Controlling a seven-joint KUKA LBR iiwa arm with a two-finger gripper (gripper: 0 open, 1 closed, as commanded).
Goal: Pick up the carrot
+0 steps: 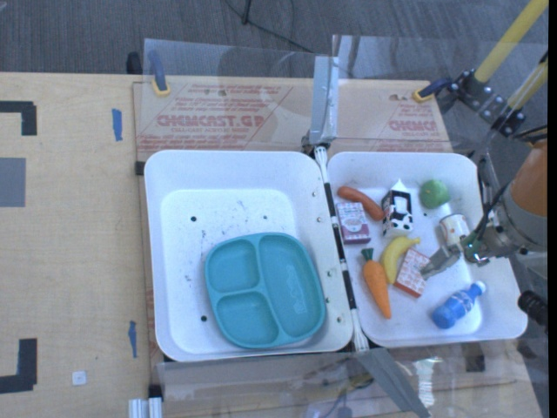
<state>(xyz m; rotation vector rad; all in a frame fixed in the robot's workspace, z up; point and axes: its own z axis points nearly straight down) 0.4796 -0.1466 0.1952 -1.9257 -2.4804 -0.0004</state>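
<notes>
The table [61,259] carries two white bins. The left bin [174,190] holds a teal divided plate [264,289]. The right bin [500,320] holds the carrot [377,289], lying near its left wall, just beside a banana [397,255]. The end effector [438,264] hangs over a small red box [412,274], right of the carrot; whether it is spread or pressed together, I cannot tell.

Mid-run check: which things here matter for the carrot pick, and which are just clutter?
Job:
carrot
gripper
right bin

Lying about:
banana
sausage
blue bottle
green ball
milk carton
teal tray
left bin
</notes>
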